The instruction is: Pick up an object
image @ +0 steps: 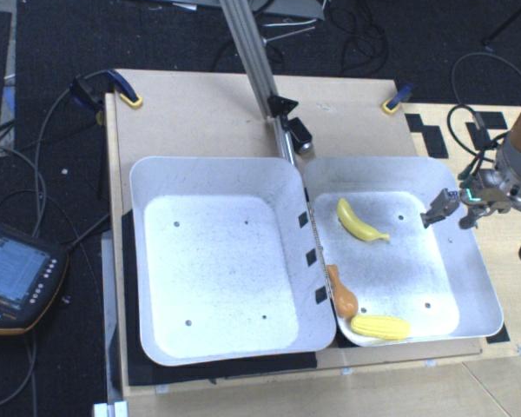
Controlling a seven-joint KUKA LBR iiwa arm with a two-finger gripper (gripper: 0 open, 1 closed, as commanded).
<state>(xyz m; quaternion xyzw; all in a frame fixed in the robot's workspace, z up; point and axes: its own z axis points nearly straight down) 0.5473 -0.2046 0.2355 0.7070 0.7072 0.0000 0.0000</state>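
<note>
Two white bins [156,181] on a bench; end effector [452,207] spread, holding nothing, right of the banana [359,222].

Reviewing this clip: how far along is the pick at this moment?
Nothing looks picked yet. The banana, the orange piece and the corn cob all lie in the right bin. The gripper hangs open above that bin's right rim, holding nothing. Left: descend, close on an object and lift it.
</note>
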